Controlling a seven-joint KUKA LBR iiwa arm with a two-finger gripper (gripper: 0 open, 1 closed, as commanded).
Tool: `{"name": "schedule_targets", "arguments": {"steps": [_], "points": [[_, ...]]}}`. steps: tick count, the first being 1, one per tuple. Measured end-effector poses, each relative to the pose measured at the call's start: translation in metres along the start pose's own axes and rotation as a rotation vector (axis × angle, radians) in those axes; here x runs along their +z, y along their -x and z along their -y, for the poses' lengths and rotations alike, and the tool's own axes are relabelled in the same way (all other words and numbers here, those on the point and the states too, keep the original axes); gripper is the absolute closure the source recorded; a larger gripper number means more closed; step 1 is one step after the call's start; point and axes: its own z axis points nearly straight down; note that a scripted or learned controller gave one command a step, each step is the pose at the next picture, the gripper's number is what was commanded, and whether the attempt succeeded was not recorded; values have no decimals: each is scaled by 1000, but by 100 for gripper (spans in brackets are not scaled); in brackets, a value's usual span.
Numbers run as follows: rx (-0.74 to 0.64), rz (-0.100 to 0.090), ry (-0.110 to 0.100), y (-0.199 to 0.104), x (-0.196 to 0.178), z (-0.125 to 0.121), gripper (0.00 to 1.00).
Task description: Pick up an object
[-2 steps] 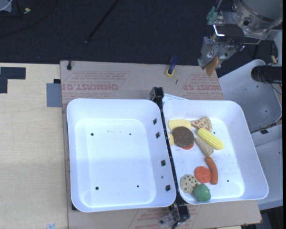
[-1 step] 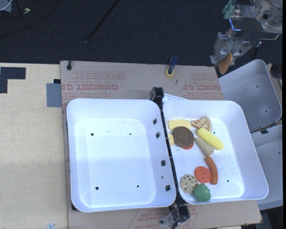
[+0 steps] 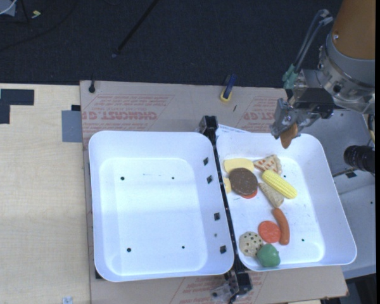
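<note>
A small brown object sits between the fingers of the gripper, in the upper right of the frame, above the far rim of the right bin. The fingers are closed on it, and its lower end pokes out below them; what kind of item it is cannot be told.

Below it, inside the right bin, lies a cluster of toy food. A triangular cracker-like piece is nearest the gripper, with a yellow corn cob just beneath it and a pale beige piece touching the cob's left side. To their left a brown round patty overlaps a flat yellow slice. Lower in the bin, a sausage lies beside a red round piece, and near the bottom rim a speckled cookie sits just beside a green round item.

The left bin adjoins the right one along a black divider at the centre of the frame. Both bins rest on a cardboard sheet on the bench. A small blue and yellow clip stands at the cardboard's top edge. The arm, with its orange band, enters from the upper right.
</note>
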Motion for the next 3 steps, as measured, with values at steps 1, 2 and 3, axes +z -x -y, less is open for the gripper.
{"name": "schedule_targets", "arguments": {"steps": [1, 2, 3], "points": [[-5, 0, 14, 10, -67, 6, 100], [5, 1, -7, -31, 159, 10, 100], [3, 0, 5, -62, 164, 36, 100]]}}
